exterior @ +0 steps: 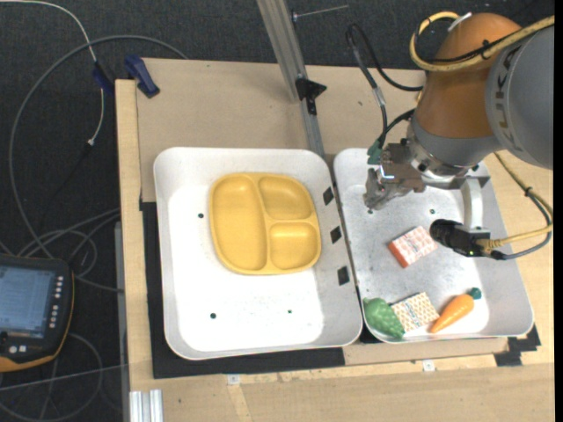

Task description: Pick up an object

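In the right bin (501, 301) lie an orange-and-white box (412, 246), a toy carrot (453, 311), a patterned cracker-like block (414, 310) and a green leafy toy (383, 317). My gripper (378, 192) hangs over the bin's upper left part, up and to the left of the orange box, with nothing seen between its fingers. The arm's orange band and grey wrist cover the bin's back right corner.
The left bin (176, 262) holds a yellow divided plate (264, 221). A metal post (286, 47) rises behind the bins. Cables and a black cylinder (457, 236) hang off the wrist over the right bin. A tablet (31, 310) lies left of the bench.
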### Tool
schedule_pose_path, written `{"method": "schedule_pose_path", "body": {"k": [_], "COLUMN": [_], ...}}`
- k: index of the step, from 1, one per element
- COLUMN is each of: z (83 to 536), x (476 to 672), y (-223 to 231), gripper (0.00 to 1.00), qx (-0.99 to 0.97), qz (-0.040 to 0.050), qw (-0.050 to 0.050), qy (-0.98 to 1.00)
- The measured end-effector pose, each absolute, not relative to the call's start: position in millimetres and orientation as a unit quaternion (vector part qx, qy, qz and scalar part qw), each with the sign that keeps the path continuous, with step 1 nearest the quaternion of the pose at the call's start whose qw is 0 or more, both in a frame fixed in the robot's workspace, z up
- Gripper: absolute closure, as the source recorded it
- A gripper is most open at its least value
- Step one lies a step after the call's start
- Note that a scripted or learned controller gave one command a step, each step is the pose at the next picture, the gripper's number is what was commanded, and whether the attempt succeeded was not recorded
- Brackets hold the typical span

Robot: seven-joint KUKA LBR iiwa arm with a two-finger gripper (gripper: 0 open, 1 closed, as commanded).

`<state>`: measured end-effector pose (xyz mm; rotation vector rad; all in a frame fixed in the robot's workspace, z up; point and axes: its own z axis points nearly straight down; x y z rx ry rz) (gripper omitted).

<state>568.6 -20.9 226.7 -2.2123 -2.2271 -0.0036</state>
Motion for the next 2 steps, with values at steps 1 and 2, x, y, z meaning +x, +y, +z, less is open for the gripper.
{"method": "schedule_pose_path", "body": {"k": [1, 2], "z": [238, 245], "x": [563.5, 552.4], "y": [34, 96], "gripper": [1.0, 1.0], "qx": [-0.704, -0.704], "qz": [-0.0018, -0.0017], "qw": [0.001, 0.001], "qy": [-0.71, -0.71]}}
